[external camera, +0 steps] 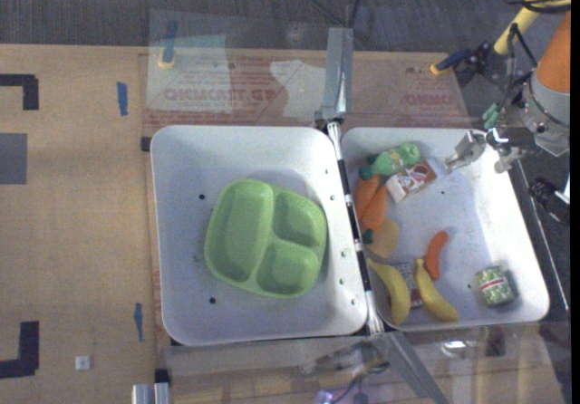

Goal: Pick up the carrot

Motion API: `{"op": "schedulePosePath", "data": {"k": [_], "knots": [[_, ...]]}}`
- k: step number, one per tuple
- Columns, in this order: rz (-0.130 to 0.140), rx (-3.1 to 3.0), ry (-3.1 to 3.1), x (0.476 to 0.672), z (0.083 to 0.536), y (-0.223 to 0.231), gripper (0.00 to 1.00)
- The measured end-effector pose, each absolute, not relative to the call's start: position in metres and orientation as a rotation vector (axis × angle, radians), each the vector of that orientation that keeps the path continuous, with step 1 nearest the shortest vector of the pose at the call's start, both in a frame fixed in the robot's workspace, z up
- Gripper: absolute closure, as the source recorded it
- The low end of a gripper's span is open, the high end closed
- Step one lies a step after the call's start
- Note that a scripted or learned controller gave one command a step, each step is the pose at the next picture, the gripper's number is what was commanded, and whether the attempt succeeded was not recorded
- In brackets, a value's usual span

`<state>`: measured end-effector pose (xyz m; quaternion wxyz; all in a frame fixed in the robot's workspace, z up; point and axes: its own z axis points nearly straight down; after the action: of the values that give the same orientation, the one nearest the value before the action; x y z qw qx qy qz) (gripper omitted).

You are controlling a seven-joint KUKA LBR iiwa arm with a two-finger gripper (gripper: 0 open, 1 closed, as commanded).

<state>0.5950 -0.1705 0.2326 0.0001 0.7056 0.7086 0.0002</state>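
A grey arm with an orange band is seen reaching in over the far right corner of the right-hand shallow white bin, its two-finger gripper held above the bin's far edge; its fingers are seen spread apart with nothing between them. The orange toy carrot is found lying flat against the bin's left wall, beside the divider between the two bins, its green leafy top pointed toward the far edge. A small white and red packet is rested against the carrot's upper part. A pale yellow piece is placed just below the carrot, with two yellow bananas near the front edge, a small orange-red sausage-shaped piece and a green-labelled tin toward the front right corner. The left-hand white bin is occupied by a green divided plate. The carrot's closeness to the wall is judged to leave little room on that side, while open floor is left across the bin's middle, between gripper and carrot, for an approach.
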Motion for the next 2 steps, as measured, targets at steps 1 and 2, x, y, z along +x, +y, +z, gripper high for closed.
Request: {"op": "schedulePosePath", "data": {"k": [1, 2], "knots": [[0.010, 2.029, 2.385, 0.573, 0.090, -0.119, 0.00], [0.010, 2.089, 2.334, 0.528, 0.090, -0.103, 0.00]]}}
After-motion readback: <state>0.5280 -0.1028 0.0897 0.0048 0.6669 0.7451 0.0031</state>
